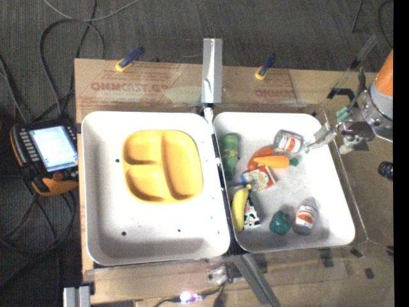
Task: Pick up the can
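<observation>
The gripper (321, 135) stands at the upper right of the right bin (342, 190), and I cannot tell its state. Just left of it, the can (288, 141) lies tilted above a carrot (271, 160). A second can (306, 217) stands lower right.

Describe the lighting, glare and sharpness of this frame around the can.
Camera view: bright overhead light washes out the white bins; the can shows a glaring highlight on its metal side; the gripper beside it looks soft and slightly blurred; the carpet stays dim; short, soft shadows fall beside the yellow tray.
</observation>
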You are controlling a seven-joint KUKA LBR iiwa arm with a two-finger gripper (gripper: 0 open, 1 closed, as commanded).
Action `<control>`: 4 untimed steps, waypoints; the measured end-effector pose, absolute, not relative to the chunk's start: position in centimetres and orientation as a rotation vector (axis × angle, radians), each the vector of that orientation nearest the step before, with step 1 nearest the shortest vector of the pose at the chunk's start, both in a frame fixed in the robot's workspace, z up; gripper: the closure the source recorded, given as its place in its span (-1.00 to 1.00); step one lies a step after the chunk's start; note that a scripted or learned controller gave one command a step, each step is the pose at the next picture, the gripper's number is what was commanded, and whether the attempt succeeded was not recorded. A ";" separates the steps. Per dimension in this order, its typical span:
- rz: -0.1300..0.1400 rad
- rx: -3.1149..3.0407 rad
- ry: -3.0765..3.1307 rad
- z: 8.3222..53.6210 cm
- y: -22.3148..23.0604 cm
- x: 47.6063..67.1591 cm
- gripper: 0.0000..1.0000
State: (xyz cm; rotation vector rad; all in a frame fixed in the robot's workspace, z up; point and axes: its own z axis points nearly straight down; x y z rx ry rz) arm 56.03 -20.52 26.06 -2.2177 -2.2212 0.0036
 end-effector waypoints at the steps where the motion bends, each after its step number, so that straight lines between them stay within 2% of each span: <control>1: 0.004 -2.187 -2.253 13.3 -22.2 62.2 -1.00; 2: -0.009 -2.216 -2.214 9.5 -21.3 66.4 -1.00; 3: 0.000 -2.215 -2.216 10.3 -21.2 66.4 1.00; 4: 0.005 -2.372 -2.060 19.8 -17.2 66.9 1.00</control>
